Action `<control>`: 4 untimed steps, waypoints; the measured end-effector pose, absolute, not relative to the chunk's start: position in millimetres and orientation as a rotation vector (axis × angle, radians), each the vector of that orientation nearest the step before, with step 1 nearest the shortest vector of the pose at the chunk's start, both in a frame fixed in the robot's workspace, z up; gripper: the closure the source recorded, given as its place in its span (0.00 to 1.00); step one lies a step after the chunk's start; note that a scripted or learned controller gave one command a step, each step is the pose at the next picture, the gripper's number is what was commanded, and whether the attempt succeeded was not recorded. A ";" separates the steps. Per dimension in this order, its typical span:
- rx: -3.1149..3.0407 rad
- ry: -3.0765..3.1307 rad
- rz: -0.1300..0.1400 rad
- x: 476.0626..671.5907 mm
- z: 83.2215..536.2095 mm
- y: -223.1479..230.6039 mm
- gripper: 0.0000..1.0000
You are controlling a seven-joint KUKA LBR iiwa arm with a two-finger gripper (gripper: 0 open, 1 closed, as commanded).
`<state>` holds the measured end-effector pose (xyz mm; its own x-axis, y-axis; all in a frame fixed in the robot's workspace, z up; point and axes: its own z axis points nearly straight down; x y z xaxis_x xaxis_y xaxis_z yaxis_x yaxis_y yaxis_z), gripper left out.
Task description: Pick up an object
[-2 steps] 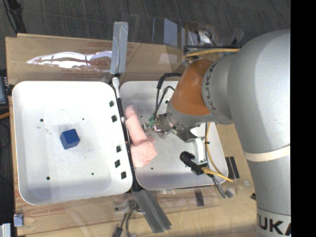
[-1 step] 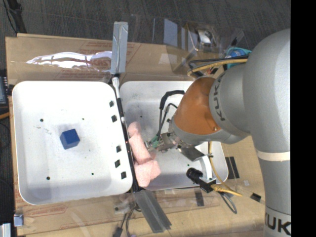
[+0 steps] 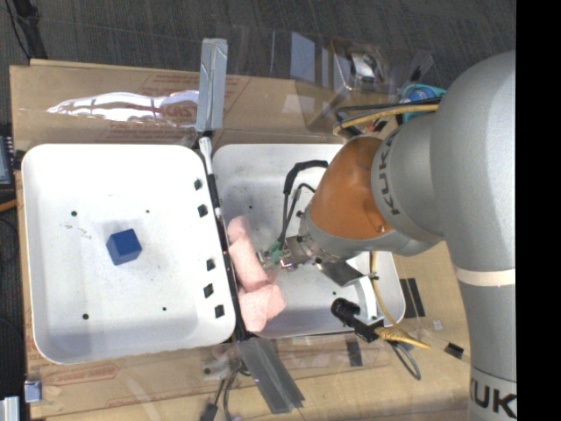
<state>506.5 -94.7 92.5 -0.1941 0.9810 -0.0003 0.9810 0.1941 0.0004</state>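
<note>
Lying soft and pale pink, lumpy object (image 3: pixel 252 279), against right bin (image 3: pixel 263 169) wall

Dark carpet floor (image 3: pixel 131 7), cardboard-covered bench (image 3: pixel 105 82)

Plastic, foam and cardboard under my metal arm

My arm (image 3: pixel 456 165) looks smooth satin grey metal with a glossy orange band (image 3: pixel 351 196); at 9 o'clock from it the pink object (image 3: pixel 250 274) seems soft and matt like foam, the blue cube (image 3: pixel 124 246) matt, both bins (image 3: pixel 53 235) smooth white plastic on dull brown cardboard (image 3: pixel 105 86).
</note>
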 end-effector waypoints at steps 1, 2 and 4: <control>1.887 2.512 0.000 522.7 168.3 -124.8 0.00; 1.632 2.686 0.000 512.3 96.6 -98.6 0.00; 1.686 2.647 0.005 479.7 103.4 -98.3 1.00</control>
<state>479.7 -98.3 103.4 -0.4226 0.9063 -0.0011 0.9063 0.4226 0.0045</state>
